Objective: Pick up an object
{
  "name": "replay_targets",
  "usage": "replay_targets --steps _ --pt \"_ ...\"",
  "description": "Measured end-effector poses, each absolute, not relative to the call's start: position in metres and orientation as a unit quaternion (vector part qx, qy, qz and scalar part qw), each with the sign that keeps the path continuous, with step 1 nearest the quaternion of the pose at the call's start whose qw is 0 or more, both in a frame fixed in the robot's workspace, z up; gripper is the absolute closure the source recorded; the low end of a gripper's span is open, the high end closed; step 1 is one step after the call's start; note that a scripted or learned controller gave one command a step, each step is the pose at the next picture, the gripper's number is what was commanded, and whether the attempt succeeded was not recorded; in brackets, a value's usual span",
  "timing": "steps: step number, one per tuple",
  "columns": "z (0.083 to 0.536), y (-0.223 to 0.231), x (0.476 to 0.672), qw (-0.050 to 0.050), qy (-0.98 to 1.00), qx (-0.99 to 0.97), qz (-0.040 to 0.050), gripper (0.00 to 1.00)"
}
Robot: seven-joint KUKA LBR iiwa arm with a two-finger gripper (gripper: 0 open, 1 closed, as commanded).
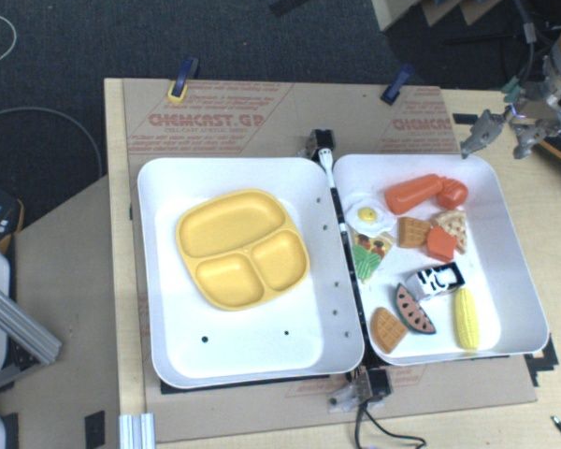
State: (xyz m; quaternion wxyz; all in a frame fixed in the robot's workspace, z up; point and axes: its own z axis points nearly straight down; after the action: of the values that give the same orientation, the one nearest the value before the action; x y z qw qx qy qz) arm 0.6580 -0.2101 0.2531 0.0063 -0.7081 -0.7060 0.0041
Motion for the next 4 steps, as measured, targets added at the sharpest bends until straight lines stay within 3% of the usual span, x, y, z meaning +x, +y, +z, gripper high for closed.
replay_targets --steps 1,3,4 --pt "0.263 -0.209 0.66 0.0 -0.707 -0.707 0.0001 0.0" --pt "0.155 -0.217 0.675 0.001 -0.708 -0.706 0.0009 0.0" --pt "0.115 -0.216 0.68 -0.004 -0.707 -0.707 -0.0029 0.0"
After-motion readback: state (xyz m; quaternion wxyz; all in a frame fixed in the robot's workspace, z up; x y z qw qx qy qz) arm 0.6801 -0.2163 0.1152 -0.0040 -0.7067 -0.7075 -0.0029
